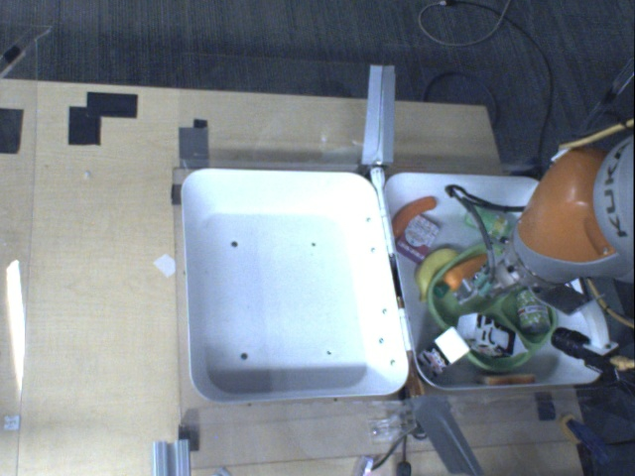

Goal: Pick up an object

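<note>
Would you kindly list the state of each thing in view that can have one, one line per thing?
Left bin: upright on the bench, white floor showing.
Right bin: crowded with small objects.
Gripper: lowered into the right bin, among the clutter.
Orange sausage-shaped toy: lying flat near the bin's back left corner.
Yellow banana-shaped toy: lying against the green ring.
Green ring: lying flat, partly under the gripper.

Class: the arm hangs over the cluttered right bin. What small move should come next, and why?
Probably a short, slow descent. The end effector sits above the green ring and banana in the right bin, with nothing seen held, so it likely must go lower to grasp.
</note>
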Robot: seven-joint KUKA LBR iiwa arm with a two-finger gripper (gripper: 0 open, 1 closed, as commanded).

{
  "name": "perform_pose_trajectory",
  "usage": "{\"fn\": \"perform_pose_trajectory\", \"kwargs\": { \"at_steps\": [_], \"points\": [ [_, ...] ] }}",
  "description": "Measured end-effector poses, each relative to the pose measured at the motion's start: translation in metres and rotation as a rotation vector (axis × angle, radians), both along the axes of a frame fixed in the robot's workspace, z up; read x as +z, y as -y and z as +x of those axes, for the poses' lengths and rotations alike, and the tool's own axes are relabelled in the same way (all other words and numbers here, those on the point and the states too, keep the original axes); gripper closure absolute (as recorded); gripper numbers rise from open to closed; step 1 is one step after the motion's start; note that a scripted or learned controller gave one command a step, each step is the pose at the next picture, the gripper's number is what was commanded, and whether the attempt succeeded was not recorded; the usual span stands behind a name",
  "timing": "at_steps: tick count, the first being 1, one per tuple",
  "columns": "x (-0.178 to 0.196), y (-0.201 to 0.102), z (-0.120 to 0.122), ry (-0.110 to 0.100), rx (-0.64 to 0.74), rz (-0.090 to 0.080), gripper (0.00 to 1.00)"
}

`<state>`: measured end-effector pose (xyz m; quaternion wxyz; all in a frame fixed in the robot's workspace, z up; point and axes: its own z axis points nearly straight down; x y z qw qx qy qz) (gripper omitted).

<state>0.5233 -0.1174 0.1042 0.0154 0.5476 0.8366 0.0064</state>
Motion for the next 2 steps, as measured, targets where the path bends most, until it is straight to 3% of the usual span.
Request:
{"fn": "perform_pose_trajectory", "kwargs": {
  "at_steps": [1,2],
  "points": [
    [0.115,-0.074,0.048,-0.028,-0.016,0.006,1.00],
    [0.190,-0.038,0.059,-0.027,-0.393,0.011,1.00]
  ]
}}
